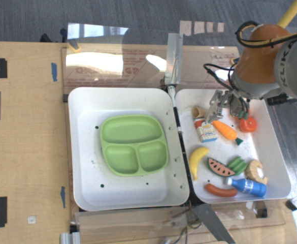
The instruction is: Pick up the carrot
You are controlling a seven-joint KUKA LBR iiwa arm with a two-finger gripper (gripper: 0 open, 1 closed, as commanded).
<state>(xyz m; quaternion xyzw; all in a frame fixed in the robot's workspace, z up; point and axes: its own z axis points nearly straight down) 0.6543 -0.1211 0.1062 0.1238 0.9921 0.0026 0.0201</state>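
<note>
The carrot (225, 130) is orange with a green stub at its lower right end. It lies at a slant on the floor of the right bin (275, 151), between a small milk carton (206, 131) and a red tomato (248, 124). My gripper (224, 111) hangs just above the carrot's upper left end, at the back of the right bin. It is open and nothing sits between its fingers (214, 108). The grey and orange wrist (257, 60) rises behind it to the upper right.
The right bin also holds a banana (197, 160), a watermelon slice (220, 168), a green vegetable (236, 163), a bread piece (255, 170), a blue bottle (250, 188) and a sausage (220, 190). The left bin (82, 151) holds a green divided plate (134, 144).
</note>
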